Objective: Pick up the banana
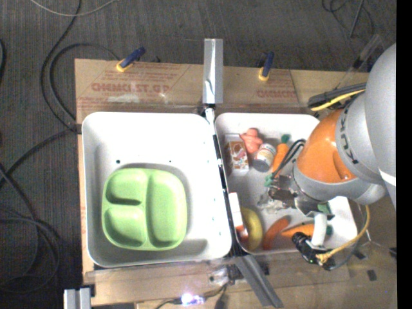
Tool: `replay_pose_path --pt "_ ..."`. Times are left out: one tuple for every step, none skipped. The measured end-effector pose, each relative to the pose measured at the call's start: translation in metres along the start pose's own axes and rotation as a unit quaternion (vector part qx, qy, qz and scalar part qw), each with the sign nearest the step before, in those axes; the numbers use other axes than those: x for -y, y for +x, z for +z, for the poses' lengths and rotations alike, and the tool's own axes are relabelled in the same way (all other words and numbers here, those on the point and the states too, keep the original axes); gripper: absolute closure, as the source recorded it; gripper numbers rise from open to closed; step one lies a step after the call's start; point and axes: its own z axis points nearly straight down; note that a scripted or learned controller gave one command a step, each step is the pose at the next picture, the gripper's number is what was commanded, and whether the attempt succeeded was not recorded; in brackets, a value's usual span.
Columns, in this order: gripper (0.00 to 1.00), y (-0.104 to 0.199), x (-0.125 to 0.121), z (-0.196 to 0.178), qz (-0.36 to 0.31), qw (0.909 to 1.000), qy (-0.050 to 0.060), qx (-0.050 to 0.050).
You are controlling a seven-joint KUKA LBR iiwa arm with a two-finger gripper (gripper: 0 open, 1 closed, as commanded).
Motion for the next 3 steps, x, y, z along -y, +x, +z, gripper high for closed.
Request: replay_pose_path --pt "0.0 0.0 0.0 0.0 0.0 1.0 0.0 0.0" --pt "0.0 -0.022 -0.005 0.009 -0.015 0.9999 0.003 -0.006" --pt "0.0 0.004 -0.065 -0.013 -0.036 0.9993 0.009 -0.002"
